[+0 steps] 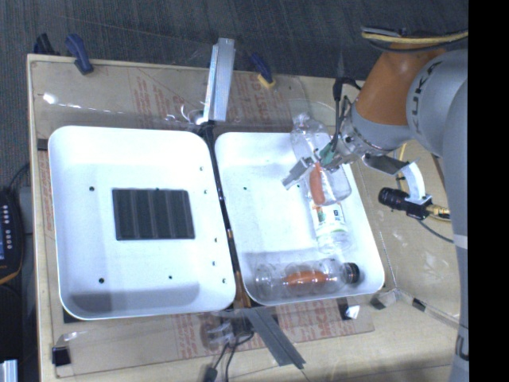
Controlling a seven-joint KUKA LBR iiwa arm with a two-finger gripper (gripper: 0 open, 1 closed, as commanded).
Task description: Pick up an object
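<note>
In the right bin (262, 205), a clear plastic bottle (330, 217) with an orange patch and a white label lies lengthwise along the right wall. A second clear bottle (306, 277) with orange contents and a dark cap lies across the bin's near end. My gripper (312, 167) reaches in from the right and sits low over the upper part of the first bottle, at or very near its surface. The wrist and the bottle's clear body hide how the gripper meets the bottle.
The left bin (79, 173) holds a dark ribbed rectangle (153, 213) on its floor. A grey metal bar (219, 78) stands upright behind the seam between the bins. Blue clamps (79, 54) grip the bench's far edge. A black cable fitting (406, 201) hangs right of the right bin.
</note>
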